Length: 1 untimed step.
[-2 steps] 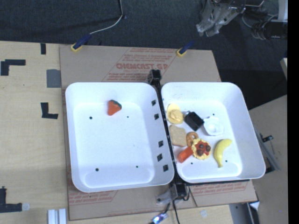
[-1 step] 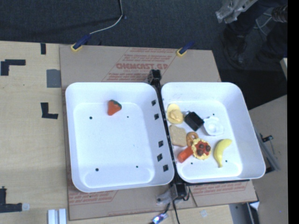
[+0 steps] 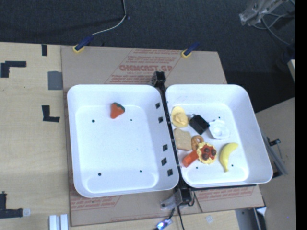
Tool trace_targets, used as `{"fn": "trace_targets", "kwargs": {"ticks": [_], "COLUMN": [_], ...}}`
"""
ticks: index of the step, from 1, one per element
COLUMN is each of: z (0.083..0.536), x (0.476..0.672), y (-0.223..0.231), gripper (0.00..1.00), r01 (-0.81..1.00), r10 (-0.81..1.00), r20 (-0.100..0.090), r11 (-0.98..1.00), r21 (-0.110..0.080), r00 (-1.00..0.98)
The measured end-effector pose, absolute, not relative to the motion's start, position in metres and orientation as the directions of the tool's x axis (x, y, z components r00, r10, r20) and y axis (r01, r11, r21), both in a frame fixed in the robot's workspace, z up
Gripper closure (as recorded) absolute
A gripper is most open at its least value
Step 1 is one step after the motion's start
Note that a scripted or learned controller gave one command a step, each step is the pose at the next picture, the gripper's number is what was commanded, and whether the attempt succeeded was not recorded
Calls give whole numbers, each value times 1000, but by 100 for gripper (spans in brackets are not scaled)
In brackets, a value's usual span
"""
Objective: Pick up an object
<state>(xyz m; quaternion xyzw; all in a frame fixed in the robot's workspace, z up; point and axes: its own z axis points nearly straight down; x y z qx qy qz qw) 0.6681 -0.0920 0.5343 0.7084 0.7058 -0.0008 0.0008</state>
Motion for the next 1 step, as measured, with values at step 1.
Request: {"fn": "trace_targets", "kwargs": {"ticks": [1], "z": [535], "x": [657], "y": [-132], "gripper": [100], "r01": [1000], "r10": [1000], "r20": [-2], "r11": [-2], "r21": [-1], "r00": [2]}}
